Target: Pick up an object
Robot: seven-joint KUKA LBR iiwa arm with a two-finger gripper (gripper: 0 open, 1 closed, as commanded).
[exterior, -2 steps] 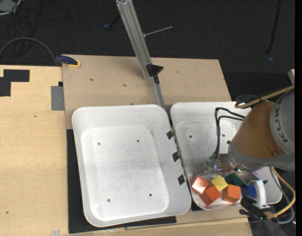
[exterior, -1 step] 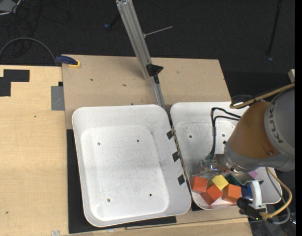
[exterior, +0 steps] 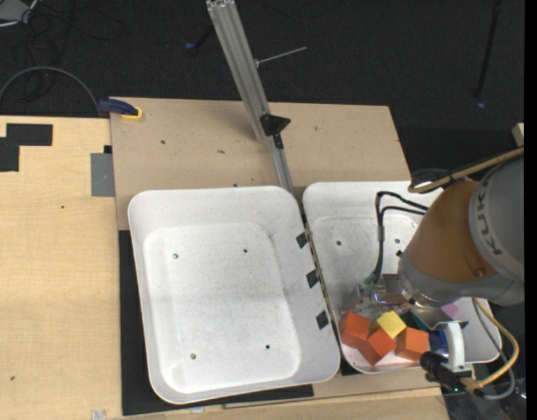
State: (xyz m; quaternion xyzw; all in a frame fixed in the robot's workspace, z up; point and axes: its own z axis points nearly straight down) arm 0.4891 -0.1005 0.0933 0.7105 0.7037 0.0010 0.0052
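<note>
Your blocks [exterior: 387, 335], orange, red, yellow and green, lie heaped in the near corner of the right bin [exterior: 338, 213]. The hand [exterior: 382, 294] hangs just above their far edge; you cannot tell its grip. The left bin [exterior: 155, 208] sits beside on the tabletop [exterior: 207, 143].

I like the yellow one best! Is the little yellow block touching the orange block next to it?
Touching. The camera view shows the small yellow block pressed against the orange block in the right white bin, with no gap between them.
</note>
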